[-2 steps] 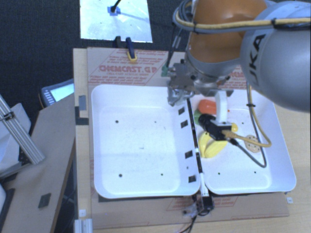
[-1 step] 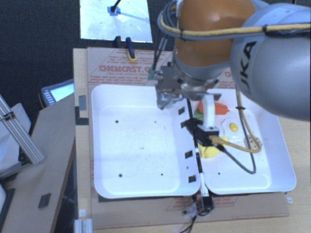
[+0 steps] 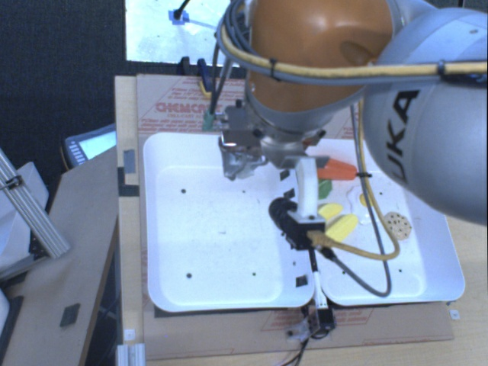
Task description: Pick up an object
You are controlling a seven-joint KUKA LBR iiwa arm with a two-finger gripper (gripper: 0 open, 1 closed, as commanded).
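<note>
Cardboard (image 3: 213, 322) with red print lies nearest, under both bins, and sticks out past their near rims. On it stand the left bin (image 3: 206, 235) and the right bin (image 3: 415, 269), side by side and touching along their inner walls.

The things to pick all lie in the right bin. The cookie (image 3: 396, 224), round and tan with dark specks, sits on that bin's floor towards its right side. Left of the cookie and near it lie two yellow pieces (image 3: 341, 224), close together, the smaller one just beyond the larger. A little farther back than the cookie and to its left shows a small green piece (image 3: 325, 190). Farther still, also left of the cookie, lies the orange piece (image 3: 338, 171), long and lying crosswise.

My gripper (image 3: 242, 166) hangs well to the left of the cookie and beyond it, over the far part of the left bin, well apart from all the pieces. It is blurred from here, so I cannot tell whether my jaws are spread or pressed together; nothing shows between them.
</note>
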